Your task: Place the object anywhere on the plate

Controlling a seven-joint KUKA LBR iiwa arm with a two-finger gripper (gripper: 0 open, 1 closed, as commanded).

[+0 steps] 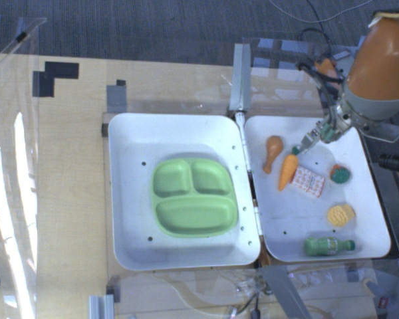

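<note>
A green plate [194, 198] with three compartments lies in the left bin [126, 178]. The right bin [376, 238] holds several toy foods: an orange carrot [287, 171], a brown drumstick [272, 151], a pink checkered packet [308, 182], a red and green piece [340, 174], a yellow round waffle [341, 214] and a green bottle [327, 246]. My gripper [306, 142] hangs low over the right bin's back part, its tip just above and to the right of the carrot's green top. I see nothing held in it.
A metal divider [239, 85] runs between the two bins at the back. The arm's orange band [379, 58] looms over the right bin's far right corner, with cables [319, 68] beside it. Bare wooden bench [60, 198] stretches to the left.
</note>
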